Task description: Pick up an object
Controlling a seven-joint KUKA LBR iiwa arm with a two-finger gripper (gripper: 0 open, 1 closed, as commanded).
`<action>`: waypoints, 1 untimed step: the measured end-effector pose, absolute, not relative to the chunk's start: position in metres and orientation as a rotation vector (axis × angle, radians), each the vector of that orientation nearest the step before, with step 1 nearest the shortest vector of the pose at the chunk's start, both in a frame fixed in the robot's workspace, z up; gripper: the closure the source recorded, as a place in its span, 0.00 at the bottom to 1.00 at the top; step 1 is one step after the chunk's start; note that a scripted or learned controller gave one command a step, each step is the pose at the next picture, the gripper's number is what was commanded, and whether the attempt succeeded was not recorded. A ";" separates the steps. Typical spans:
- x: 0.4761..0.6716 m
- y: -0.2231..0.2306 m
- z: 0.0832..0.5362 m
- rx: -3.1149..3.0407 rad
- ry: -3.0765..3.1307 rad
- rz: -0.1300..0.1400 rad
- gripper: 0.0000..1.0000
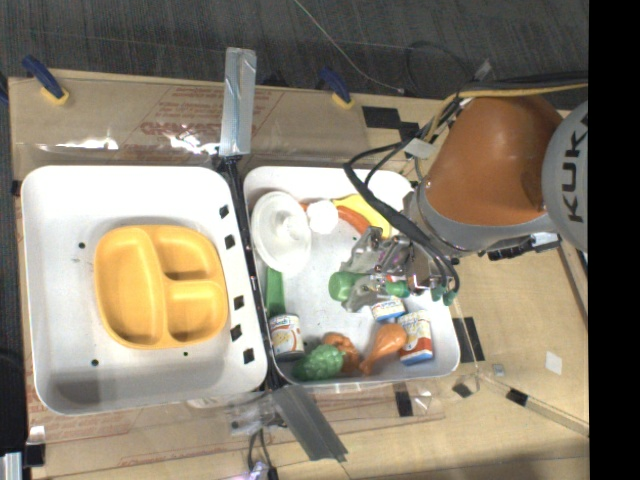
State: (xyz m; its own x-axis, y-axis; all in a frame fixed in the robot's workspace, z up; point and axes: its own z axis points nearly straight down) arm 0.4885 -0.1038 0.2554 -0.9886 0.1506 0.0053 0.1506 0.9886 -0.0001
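one green toy (343, 285) lies just beside jaws (372, 280).

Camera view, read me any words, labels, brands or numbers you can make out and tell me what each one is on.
"KU": black letters on the grey robot arm, cut off at the frame edge.
Label on the small round can: too small to read.
Labels on the two small white cartons: blurred.
Faint red print on the brown cardboard sheet: illegible.

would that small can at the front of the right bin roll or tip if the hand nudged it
The can looks upright, short and squat, so it would probably slide rather than tip. It sits close to the bin wall and a green toy, which would likely stop it. If knocked over, its round body could roll.
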 end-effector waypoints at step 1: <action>0.611 -0.126 0.278 -0.137 -3.135 0.000 1.00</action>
